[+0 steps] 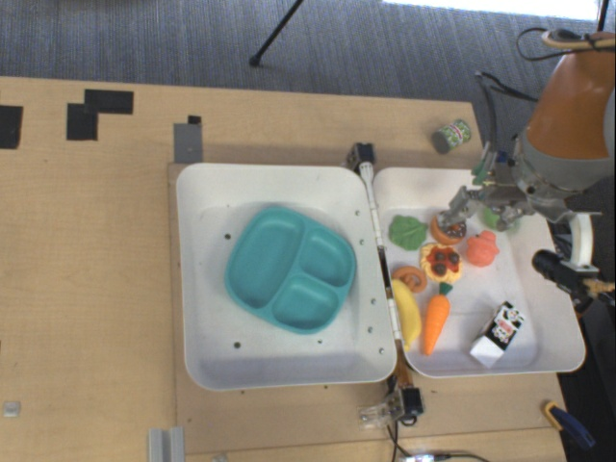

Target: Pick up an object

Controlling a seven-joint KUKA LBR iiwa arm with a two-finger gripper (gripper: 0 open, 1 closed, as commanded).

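Note:
The right bin (pixel 553 354) holds several toy foods. Among them are a green leaf (pixel 407 230), a brown round piece (pixel 448 227), a yellow piece with red dots (pixel 442 261) and a pink piece (pixel 481 248). Nearer the front lie a small brown ring (pixel 410 278), a banana (pixel 407 314), a carrot (pixel 435 322) and a black-and-white carton (pixel 497 334). My gripper (pixel 478 205) hangs over the far part of this bin, just above and right of the brown round piece. I see nothing held in it.
A teal divided plate (pixel 292 268) lies in the left bin (pixel 207 354). A small can (pixel 452 135) lies on the bench behind the right bin. The arm's orange band (pixel 576 104) and cables crowd the right side.

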